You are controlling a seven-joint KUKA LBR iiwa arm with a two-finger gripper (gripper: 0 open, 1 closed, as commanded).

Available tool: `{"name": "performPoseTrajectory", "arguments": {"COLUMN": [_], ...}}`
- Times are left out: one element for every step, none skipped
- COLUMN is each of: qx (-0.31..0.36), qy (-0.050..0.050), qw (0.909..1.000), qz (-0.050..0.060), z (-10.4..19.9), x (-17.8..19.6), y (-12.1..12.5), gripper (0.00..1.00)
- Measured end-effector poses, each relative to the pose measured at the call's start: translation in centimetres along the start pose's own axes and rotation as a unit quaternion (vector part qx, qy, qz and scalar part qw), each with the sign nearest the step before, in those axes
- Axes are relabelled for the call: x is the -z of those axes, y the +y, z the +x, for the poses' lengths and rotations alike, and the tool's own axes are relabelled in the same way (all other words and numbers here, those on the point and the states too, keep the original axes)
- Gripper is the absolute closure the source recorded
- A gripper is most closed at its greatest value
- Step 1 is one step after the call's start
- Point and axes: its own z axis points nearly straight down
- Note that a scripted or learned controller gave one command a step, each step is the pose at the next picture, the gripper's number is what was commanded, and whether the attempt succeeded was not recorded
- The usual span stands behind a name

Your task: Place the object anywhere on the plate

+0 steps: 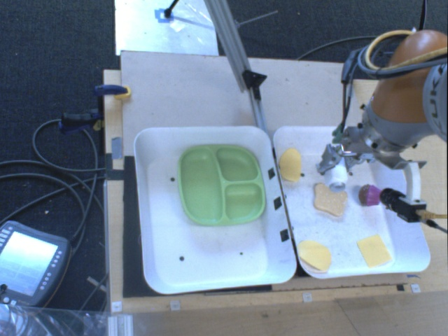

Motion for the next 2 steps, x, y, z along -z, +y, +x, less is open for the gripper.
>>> {"name": "performPoseTrajectory", "arguments": {"qx": [0.0,0.0], "qy": [0.0,0.0], "qw": [1.0,1.0], "qz": [-0.001,0.0], "z": [4.0,9.4], "x": [0.3,-0.9], "y": [2.8,4.7], "gripper": [1.0,1.0]}}
